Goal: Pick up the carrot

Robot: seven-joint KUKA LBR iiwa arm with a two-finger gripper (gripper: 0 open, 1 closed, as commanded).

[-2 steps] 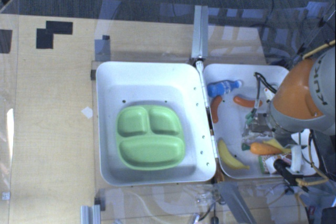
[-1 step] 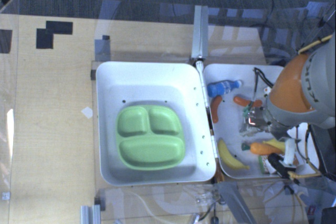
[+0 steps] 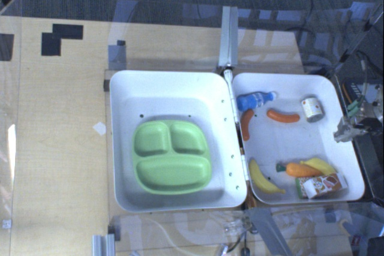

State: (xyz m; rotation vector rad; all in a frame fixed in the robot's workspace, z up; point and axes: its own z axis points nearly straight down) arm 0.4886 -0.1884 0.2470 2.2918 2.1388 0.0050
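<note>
My gripper (image 3: pixel 349 129) sits at the right rim of the right bin (image 3: pixel 282 76). It is a small grey blur against dark clutter, and I cannot tell whether it is released or clenched. Nothing visible is held in it. The arm behind it is cut off by the frame edge and is hard to pick out.

The carrot (image 3: pixel 300 170) lies near the front edge of the right bin, towards its front right corner, orange with a dark green stub at its left end. Its right end is partly covered by a yellow item (image 3: pixel 319 165), shape unclear, which touches it. Just in front, a carton (image 3: pixel 321 186) lies on its side, touching or nearly touching the carrot. Its label is red and green, but the print is too small to read.

A banana (image 3: pixel 264 178) lies left of the carrot, near the front left corner. A can (image 3: pixel 312 108) is near the back right, label unreadable. A blue bottle (image 3: pixel 255 99) is at the back left. An orange sausage (image 3: pixel 282 117) lies mid-bin, and a redder one (image 3: pixel 246 124) lies along the left wall.

The left bin (image 3: pixel 168 78) holds a green divided plate (image 3: pixel 172 156). A clear panel glares over the bench's left side.
</note>
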